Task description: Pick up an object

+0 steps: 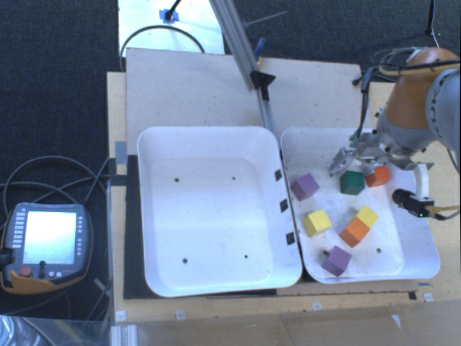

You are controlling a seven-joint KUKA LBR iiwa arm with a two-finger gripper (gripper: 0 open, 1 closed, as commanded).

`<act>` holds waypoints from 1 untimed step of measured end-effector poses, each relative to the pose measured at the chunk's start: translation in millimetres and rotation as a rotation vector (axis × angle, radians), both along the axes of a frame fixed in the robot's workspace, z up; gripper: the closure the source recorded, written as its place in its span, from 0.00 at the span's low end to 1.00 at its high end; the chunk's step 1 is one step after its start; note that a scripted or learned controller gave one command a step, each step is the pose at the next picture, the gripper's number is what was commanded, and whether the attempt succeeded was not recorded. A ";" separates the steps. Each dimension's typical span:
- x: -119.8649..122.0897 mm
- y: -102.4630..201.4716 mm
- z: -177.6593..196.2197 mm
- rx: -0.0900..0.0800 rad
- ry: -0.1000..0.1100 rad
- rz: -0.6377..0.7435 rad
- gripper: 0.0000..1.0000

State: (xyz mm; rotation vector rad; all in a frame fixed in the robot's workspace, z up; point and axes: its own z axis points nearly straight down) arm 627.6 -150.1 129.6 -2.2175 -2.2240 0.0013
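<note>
The right bin (425, 265) holds several small blocks. A green block (352, 183) and a red-orange block (378, 176) lie side by side near its back. Just above them in the camera view hangs my gripper (353, 162), its metal tip right beside the green block's upper edge. I see nothing lifted off the bin floor. Further forward lie a purple block (305, 186), a yellow block (316, 222), a yellow block (367, 215) touching an orange block (354, 232), and a second purple block (336, 260).
The left bin (155, 265) stands beside the right one, with black clips along the shared wall. A slanted metal pole (234, 31) crosses the back of the bench. A teach pendant (45, 245) lies at the far left. A black cable end (410, 202) hangs by the wrist.
</note>
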 end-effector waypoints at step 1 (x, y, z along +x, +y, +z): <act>2.0 -0.6 14.0 -0.001 -0.006 0.002 1.00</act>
